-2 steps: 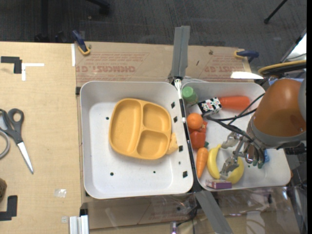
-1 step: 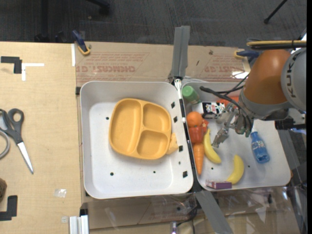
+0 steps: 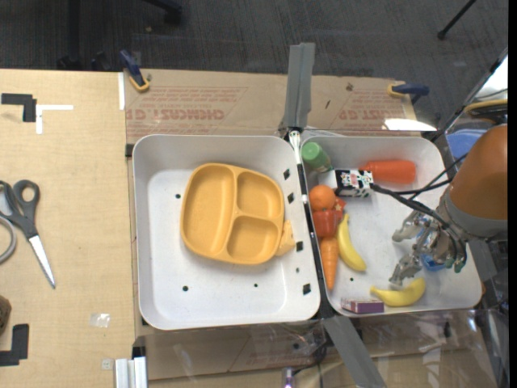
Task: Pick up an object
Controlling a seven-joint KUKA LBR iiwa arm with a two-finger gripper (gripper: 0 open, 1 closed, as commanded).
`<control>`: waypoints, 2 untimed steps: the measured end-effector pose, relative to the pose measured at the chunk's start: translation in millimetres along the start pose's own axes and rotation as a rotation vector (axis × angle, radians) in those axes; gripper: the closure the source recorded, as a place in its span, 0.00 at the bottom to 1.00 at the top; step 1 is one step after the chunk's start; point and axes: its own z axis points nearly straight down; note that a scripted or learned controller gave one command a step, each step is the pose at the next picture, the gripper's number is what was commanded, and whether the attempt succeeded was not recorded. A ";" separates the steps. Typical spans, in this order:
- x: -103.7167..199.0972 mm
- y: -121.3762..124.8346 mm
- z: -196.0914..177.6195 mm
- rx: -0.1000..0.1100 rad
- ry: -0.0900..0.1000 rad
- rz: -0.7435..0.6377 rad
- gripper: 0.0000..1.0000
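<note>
Two bins: shallow white bins side by side on the surface; left bin, right bin, their inner walls touching along the middle.
Left bin contents: one yellow divided plate with three compartments, lying a little toward the bin's right half; bare white floor open along the left wall and the near wall.
Right bin count: two bananas, one near the bin's middle and one by the near wall; two carrots, one along the far wall and one against the left wall; one orange fruit; one green round item in the far left corner; one small black-and-white box; one flat purple piece on the near edge.
Open room: bare floor in the right bin's centre, between the middle banana and the claw.
Arm: grey with orange band, entering over the right bin's right wall.
Claw: fingers spread apart, released, hanging just above the near banana; nothing between them. Whether a fingertip touches the banana is hard to judge.
Surface: pale wood board at left carrying one pair of scissors; brown cardboard behind the bins.
Room: dark carpet beyond.
</note>
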 end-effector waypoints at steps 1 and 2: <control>6.8 -37.2 -2.0 -0.007 -0.006 0.046 0.00; 5.6 -37.8 -11.5 -0.004 -0.010 0.043 1.00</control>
